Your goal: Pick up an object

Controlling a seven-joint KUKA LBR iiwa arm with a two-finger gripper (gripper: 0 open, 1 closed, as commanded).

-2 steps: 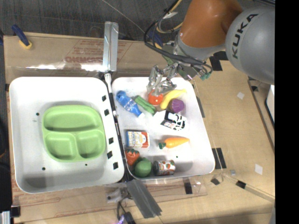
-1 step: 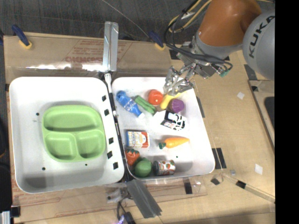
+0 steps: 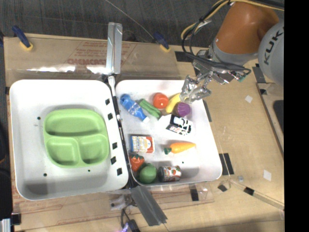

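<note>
Gripper [image 3: 195, 92] over right bin's [image 3: 208, 151] far edge.
Fingers spread, nothing between them; tips just above the purple toy [image 3: 183, 108] and yellow piece [image 3: 172, 105]. Green tray [image 3: 76, 137] in left bin [image 3: 24, 144].

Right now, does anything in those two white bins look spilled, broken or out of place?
Nothing looks spilled or broken. The toy foods lie jumbled in the right bin, the small can tipped on its side. The green divided tray sits flat in the left bin. The claw hangs over the right bin's far corner.
</note>
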